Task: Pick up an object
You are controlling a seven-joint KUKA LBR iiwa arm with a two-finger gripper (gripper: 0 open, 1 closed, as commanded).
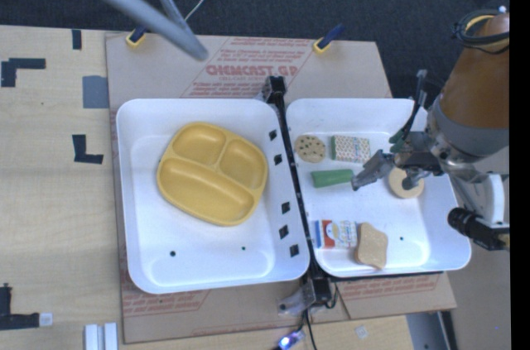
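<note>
Camera view: right bin taken as landmark. Along its far wall, cookie and speckled block side by side. Just nearer, green bar, lying flat. At its near edge, carton touching bread slice. By its right wall, pale ring under the gripper, arm in from the right. Jaws: cannot tell whether apart or together. Left of it, left bin with yellow plate.
</note>
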